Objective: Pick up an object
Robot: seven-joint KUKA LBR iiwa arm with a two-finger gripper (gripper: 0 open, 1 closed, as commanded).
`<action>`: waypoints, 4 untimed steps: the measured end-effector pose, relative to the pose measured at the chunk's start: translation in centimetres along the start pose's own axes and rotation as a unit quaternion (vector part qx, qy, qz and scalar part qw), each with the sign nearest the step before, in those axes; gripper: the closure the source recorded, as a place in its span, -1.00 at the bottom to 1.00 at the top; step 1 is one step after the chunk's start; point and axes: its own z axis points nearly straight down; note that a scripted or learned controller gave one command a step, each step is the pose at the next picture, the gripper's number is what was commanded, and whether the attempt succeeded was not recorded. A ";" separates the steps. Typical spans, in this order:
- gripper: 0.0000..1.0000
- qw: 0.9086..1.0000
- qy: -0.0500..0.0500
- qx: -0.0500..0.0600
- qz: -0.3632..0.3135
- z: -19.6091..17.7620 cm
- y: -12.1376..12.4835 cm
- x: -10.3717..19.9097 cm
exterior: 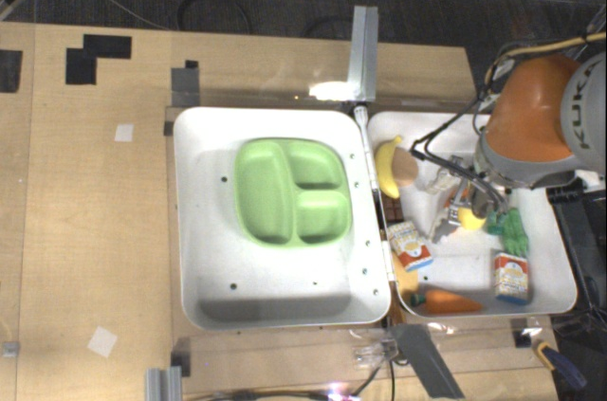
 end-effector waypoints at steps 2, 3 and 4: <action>-1.00 0.992 -0.008 -0.001 0.124 1.2 -1.6 2.4; -1.00 0.978 -0.007 -0.002 0.207 1.2 1.4 2.0; -1.00 0.996 -0.005 -0.001 0.085 1.3 1.4 -1.2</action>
